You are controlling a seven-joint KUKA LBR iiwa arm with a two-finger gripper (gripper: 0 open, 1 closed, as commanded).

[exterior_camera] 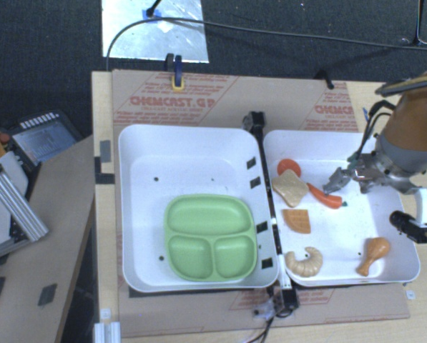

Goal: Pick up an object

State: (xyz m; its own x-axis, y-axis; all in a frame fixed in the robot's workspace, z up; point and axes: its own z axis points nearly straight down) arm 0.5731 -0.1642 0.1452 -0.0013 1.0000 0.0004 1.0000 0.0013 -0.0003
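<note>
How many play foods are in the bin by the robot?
6, all in the right bin: tomato, bread, carrot, orange wedge, croissant, drumstick. The arm may hide more.

Printed text, item 1: "CHEMCAST GP" in red capitals on the brown protective sheet lying under the two bins, along its far edge, left of centre; the last characters are faint.

Printed text, item 2: the same red brand line repeated at the sheet's far right, set on a slant and partly cut off, not fully legible.

Item 3: red lettering on the sheet's near edge, too small to read.
</note>
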